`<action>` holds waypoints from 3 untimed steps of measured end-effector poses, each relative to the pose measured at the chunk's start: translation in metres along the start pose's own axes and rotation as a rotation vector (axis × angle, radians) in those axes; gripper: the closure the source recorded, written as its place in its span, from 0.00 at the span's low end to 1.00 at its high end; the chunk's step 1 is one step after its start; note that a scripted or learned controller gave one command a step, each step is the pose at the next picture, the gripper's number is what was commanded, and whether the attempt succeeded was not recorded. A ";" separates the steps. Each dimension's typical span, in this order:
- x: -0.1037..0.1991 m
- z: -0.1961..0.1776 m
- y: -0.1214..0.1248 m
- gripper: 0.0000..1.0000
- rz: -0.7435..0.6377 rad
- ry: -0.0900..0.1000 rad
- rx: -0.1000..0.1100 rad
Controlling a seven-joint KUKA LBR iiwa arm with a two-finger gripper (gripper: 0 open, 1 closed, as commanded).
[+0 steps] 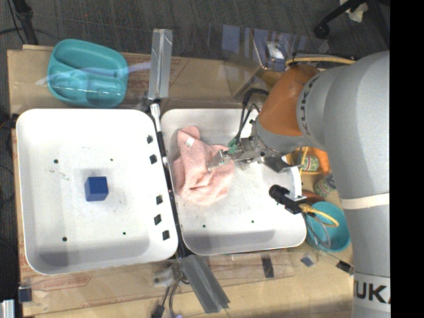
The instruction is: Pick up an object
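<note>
The grey arm (351, 144) fills the right side and bends in over the right bin (265, 237), its orange band sitting above the wrist. It leans leftward and down, so the tool end comes in low toward the middle of that bin.

The two white bins lie side by side; the left bin (40, 177) holds a small blue cube (97, 188) resting on its floor, well apart from the arm.

A pink cloth (199, 171) lies crumpled in the left half of the right bin, bunched rather than flat, which gives raised folds to pinch. It looks like the likeliest thing to pick.

The gripper (224, 156) sits at the cloth's right edge, touching or just above its folds. I cannot tell how wide it stands, nor whether any cloth is caught in it.

Beyond the bins at far left lies a teal plastic container (86, 71); a small blue bowl (328, 225) sits at the near right.
</note>
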State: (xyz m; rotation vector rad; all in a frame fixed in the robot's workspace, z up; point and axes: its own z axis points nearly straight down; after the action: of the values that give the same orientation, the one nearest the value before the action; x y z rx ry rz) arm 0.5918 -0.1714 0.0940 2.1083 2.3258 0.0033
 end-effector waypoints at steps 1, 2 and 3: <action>-0.006 0.000 0.052 0.00 -0.019 0.000 0.001; 0.040 0.001 0.061 0.00 -0.065 0.001 0.005; 0.037 0.001 0.024 0.00 -0.092 0.001 0.003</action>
State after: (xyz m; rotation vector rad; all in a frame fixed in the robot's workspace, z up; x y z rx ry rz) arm 0.6118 -0.1327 0.0933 2.0002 2.4227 0.0005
